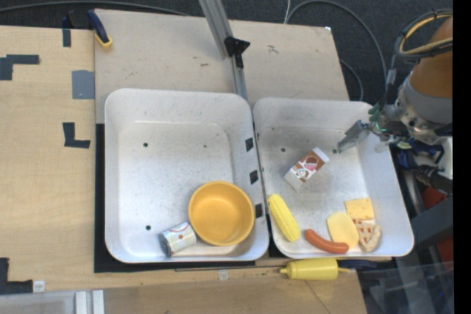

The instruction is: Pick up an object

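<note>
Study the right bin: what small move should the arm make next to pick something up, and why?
Probably move the tool a little left and down over the small carton. It sits at the right bin's upper right, holding nothing visible, and the carton is the nearest item, lying apart from the corn cob and other food.

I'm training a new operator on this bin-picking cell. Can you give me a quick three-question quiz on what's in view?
1. True or false: the yellow bowl lies in the right bin.
2. Which lies nearest the claw? A) can B) carton C) corn
3. Fill in: the mustard bottle lies ____ the bins, on the bench.

Key: 1 false, it is in the left bin; 2 B; 3 outside.
</note>
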You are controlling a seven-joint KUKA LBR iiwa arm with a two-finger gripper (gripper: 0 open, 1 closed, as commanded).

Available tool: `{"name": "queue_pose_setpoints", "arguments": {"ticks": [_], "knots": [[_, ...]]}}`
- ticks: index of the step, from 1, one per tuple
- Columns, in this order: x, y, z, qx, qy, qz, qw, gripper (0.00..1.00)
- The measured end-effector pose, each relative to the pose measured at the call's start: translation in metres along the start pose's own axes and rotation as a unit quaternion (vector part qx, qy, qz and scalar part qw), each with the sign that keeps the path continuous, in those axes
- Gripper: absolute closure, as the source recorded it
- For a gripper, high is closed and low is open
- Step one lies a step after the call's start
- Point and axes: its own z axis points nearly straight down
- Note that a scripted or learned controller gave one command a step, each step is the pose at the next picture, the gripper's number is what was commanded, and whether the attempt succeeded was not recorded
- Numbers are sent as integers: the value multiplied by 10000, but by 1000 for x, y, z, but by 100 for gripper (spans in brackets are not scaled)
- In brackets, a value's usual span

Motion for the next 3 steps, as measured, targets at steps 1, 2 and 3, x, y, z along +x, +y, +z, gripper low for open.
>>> {"name": "queue_pose_setpoints", "arguments": {"ticks": [1,2,3], "knots": [[0,0,0,1,0,0,10000,0],[2,-5,44,22,-2,4,10000,0],[11,-3,86,-18,10,5,10000,0]]}}
